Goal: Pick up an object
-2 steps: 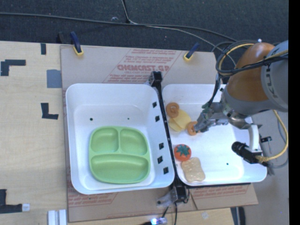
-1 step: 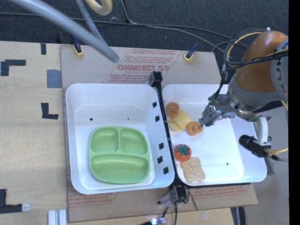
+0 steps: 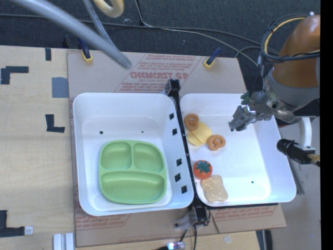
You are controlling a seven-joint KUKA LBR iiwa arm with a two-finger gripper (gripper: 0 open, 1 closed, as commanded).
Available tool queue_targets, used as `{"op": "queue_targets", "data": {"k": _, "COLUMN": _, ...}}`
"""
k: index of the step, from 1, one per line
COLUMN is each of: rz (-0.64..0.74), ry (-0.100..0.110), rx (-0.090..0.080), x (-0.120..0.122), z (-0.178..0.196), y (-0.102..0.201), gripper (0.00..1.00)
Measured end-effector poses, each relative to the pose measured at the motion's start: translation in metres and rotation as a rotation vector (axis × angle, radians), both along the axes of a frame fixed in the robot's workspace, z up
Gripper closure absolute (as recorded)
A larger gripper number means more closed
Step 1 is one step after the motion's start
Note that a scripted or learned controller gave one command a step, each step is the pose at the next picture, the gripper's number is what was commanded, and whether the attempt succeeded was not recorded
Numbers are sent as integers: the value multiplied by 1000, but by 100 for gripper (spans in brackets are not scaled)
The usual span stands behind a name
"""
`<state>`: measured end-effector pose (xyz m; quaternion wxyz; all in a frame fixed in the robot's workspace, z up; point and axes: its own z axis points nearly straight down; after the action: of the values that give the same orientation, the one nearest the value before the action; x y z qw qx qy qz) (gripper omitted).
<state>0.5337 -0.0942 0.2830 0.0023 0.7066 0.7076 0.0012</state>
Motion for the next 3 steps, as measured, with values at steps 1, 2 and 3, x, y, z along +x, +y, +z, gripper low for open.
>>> {"op": "queue_targets", "data": {"k": 1, "rz": 4, "ry": 6, "rx": 2, "x": 4, "z": -1, "y": 49, "gripper": 100}}
{"op": "queue_targets", "data": {"k": 2, "rz": 5, "ry": 8, "rx": 2, "x": -2, "z": -20, "y": 102, "gripper": 100}}
{"op": "queue_targets", "data": {"k": 3, "rz": 4, "ry": 7, "rx": 2, "x": 3, "z": -25, "y": 146, "gripper": 100}}
